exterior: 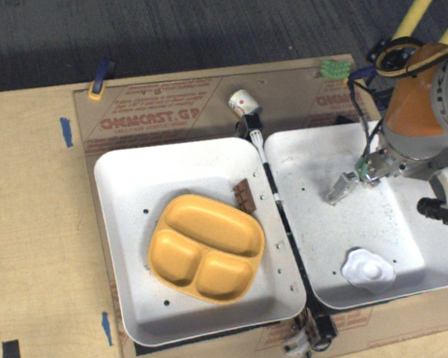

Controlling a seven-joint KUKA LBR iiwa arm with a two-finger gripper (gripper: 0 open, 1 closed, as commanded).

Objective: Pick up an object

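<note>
White lump (365, 268) sits near the front edge of the right bin (432, 269), well apart from the end effector (341, 188). That end effector is over the middle of the right bin, toward its far side, pointing left, and nothing shows between its fingers; whether they are open or closed, I cannot tell, the view is too small and blurred there. Behind it the arm (428, 110) comes in from the right, orange band above the wrist, cables looping over it. Left bin (124, 228) next door carries a yellow three-part tray (207, 246), lying tilted across its middle. A small brown block (243, 196) lies just beside the tray's far right corner, close to the wall between the bins. Both bins rest on a cardboard sheet (149, 110) on the desk (31, 265). A yellow clip (98, 84) sits at the sheet's far left corner, a green one (334, 69) at the far right.
</note>
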